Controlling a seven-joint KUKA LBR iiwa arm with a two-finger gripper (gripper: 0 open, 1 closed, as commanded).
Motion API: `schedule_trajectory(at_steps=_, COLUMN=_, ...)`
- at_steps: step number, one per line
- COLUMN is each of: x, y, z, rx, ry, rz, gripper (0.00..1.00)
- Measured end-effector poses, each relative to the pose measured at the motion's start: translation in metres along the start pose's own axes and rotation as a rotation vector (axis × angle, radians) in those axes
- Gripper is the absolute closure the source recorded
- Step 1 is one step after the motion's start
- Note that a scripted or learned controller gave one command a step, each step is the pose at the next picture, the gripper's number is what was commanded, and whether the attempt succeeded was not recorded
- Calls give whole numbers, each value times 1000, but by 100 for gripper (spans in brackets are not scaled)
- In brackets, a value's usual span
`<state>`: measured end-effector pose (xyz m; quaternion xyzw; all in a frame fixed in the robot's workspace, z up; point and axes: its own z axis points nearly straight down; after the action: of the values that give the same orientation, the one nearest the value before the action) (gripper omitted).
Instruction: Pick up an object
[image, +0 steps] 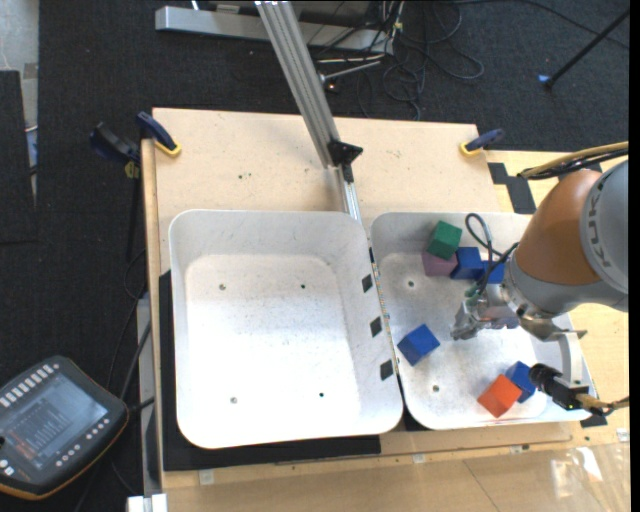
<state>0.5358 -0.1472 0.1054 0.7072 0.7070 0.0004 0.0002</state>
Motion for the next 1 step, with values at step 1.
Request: schedule_trajectory(at_steps=1, x=-5, y=-2, z=-44, rx=-5, ry=-2, rz=1, gripper=100)
